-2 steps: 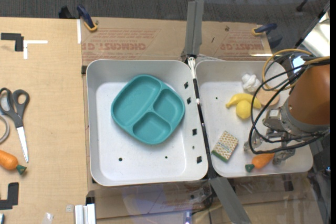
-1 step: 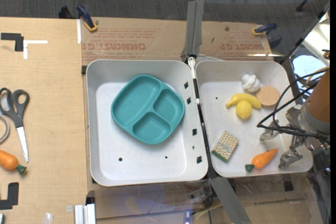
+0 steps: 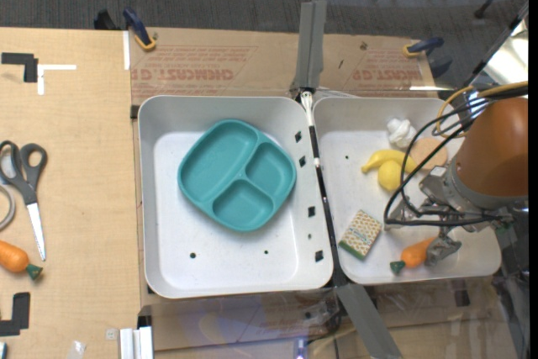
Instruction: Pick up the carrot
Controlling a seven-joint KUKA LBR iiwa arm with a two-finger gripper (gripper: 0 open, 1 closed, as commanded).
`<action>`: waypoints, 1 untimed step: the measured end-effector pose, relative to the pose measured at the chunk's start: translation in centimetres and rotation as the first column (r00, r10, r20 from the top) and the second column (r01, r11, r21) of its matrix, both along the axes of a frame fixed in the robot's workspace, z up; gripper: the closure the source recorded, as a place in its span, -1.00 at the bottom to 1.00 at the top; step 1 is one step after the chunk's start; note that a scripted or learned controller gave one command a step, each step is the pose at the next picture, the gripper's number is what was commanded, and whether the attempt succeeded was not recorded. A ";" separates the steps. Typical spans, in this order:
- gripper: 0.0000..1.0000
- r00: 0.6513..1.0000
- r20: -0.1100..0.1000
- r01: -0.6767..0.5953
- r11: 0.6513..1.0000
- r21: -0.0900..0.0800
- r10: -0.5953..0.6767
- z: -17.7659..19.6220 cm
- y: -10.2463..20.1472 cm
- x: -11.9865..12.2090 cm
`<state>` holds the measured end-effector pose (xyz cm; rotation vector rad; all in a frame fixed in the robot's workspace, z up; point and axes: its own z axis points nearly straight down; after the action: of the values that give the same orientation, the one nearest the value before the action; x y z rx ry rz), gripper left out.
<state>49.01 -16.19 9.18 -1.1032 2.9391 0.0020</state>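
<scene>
The carrot (image 3: 411,256), small, orange and green-tipped, is lying at the right bin's (image 3: 345,134) five o'clock, its thick end touching the gripper (image 3: 443,249). Cables are hiding the gripper; its state is unclear. A teal tray (image 3: 238,174) is sitting in the left bin (image 3: 160,206).

Two white bins: the left bin (image 3: 151,206) and the right bin (image 3: 353,126). One teal divided plate (image 3: 237,175) (three compartments) lies in the left bin. The right bin holds one carrot (image 3: 412,256) near its front edge, one yellow banana toy (image 3: 385,166), one small white object (image 3: 398,130) and one patterned sponge-like block (image 3: 361,233). On the bench's left edge: one pair of scissors (image 3: 25,189) and a second carrot (image 3: 17,258).
</scene>
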 end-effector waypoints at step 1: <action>-1.00 0.979 0.003 0.203 0.979 0.000 -0.203 8.3 -6.0 2.4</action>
<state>51.41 -22.15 17.48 -0.7972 3.0340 -0.0007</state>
